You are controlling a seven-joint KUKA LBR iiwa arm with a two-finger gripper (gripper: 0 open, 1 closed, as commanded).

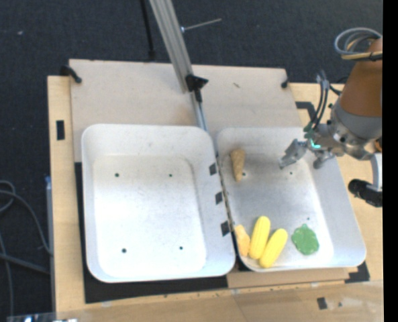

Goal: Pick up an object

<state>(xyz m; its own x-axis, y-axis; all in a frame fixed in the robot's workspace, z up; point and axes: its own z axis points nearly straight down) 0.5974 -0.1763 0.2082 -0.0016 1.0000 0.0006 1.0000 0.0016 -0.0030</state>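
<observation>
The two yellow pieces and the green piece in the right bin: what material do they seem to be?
The yellow pieces look like smooth moulded plastic or foam: even colour, rounded ends, a slight sheen. The green piece looks duller and lumpier, perhaps rubber or soft plastic; too small to tell.

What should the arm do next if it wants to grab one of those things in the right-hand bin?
Probably swing left and lower toward the tan piece. The gripper hangs over the upper part of the right bin with nothing between its fingers, and that piece lies alone nearby. The yellow pieces and green piece sit farther off, crowded against the bin's near edge.
</observation>
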